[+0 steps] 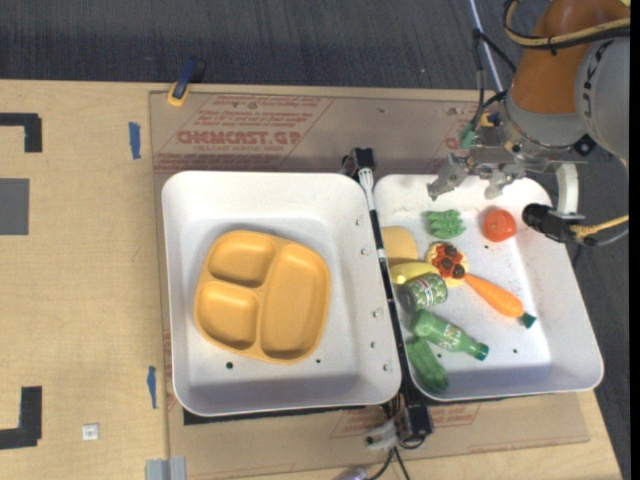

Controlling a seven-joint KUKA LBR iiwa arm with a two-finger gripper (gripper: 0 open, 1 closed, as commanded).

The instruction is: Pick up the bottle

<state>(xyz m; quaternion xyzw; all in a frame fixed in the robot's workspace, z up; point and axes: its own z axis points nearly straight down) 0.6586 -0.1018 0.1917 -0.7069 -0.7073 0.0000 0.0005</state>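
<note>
My gripper [470, 173] hangs open over the right bin's [570, 308] far edge, the bottle [450, 335] near its front edge

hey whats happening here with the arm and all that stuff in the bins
A grey and orange robot arm reaches in over the right bin, its tool hanging above the far end. It holds nothing. The green bottle it is meant to pick up lies on its side near the front of that bin, among a carrot, a tomato and a can. The left bin has a yellow divided tray.
</note>
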